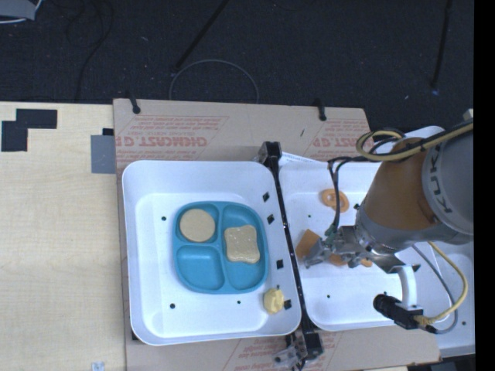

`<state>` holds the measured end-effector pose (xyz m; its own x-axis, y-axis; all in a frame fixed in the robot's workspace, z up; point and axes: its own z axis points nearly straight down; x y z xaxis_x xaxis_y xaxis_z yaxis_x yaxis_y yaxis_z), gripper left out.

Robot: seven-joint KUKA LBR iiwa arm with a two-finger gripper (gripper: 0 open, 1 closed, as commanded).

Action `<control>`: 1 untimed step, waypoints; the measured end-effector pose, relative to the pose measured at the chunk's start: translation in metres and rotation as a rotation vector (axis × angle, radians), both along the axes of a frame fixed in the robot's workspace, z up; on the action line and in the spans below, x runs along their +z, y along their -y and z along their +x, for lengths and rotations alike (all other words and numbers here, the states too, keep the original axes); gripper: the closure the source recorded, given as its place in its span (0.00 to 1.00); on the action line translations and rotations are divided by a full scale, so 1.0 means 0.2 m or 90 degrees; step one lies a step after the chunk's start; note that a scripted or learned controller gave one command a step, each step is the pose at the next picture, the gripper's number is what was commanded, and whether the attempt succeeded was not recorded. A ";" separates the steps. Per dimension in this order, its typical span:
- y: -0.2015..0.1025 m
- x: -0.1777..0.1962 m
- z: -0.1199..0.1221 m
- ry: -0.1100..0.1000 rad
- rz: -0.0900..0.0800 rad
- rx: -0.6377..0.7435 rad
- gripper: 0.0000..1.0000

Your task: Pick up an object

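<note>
My gripper (323, 255) hangs low over the left part of the right bin (363, 319), reaching in from the right. Just left of its tip lies a brown wedge-shaped piece (308, 243), touching or nearly touching it. A small orange bit (338, 260) peeks out beneath the gripper body. An orange round slice (334, 199) rests further back in the same bin. The arm's orange band and grey wrist hide the bin's middle.
The left bin (147, 207) holds a blue divided plate (203, 273) carrying a round tan biscuit (196, 225) and a toast-like piece (242, 244). A yellow lump (273, 300) sits in that bin's near right corner. A black divider (282, 230) separates the bins. Cables trail at the right.
</note>
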<state>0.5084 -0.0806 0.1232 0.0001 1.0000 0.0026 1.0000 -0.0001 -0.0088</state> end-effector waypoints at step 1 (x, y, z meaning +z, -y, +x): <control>0.00 -0.18 0.00 0.004 -0.001 -0.001 0.00</control>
<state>0.5085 -0.0804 0.0874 0.0013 1.0000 0.0004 1.0000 -0.0013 -0.0020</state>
